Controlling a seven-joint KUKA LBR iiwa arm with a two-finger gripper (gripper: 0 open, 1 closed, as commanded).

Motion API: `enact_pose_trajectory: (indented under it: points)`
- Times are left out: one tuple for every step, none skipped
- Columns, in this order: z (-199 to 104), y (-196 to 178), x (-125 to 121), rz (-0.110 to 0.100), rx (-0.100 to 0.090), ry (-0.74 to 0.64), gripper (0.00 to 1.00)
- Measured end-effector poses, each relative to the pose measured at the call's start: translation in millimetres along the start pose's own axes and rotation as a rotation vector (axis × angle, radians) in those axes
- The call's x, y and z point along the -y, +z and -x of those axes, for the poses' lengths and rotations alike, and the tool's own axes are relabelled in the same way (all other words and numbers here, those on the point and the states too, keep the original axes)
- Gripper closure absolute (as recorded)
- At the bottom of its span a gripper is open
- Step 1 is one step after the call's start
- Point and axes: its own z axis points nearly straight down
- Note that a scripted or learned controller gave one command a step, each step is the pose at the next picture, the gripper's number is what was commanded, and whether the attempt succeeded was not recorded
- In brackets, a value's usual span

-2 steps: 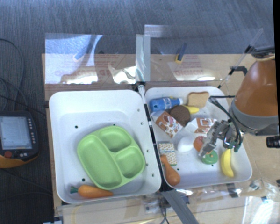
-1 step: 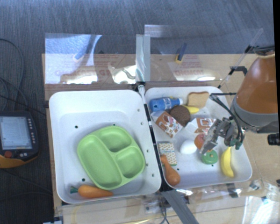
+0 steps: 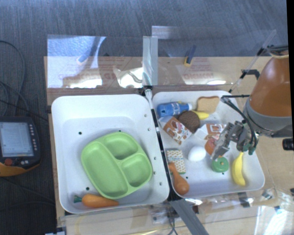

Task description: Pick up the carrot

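Observation:
An orange carrot (image 3: 96, 201) with a green stub lies in the left bin (image 3: 68, 118) at its front edge, just below the green divided plate (image 3: 116, 164). A second orange, carrot-like piece (image 3: 179, 181) lies at the front left of the right bin (image 3: 253, 180). My gripper (image 3: 221, 150) hangs over the middle of the right bin, above a red packet (image 3: 211, 146) and a green round lid (image 3: 220, 165). It looks open, and nothing sits between its fingers. It is far to the right of the carrot in the left bin.
The right bin also holds a blue bottle (image 3: 172, 109), a bread slice (image 3: 208, 104), a brown ball (image 3: 189, 119), a small carton (image 3: 176, 130), a white egg (image 3: 196, 154) and a banana (image 3: 238, 169). A pendant (image 3: 13, 141) lies left of the bins.

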Motion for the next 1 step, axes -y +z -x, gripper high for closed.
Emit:
enact_pose_trajectory:
  points:
    - [0.7,-8.9,-1.1,0.001,0.001,-0.001,1.00]
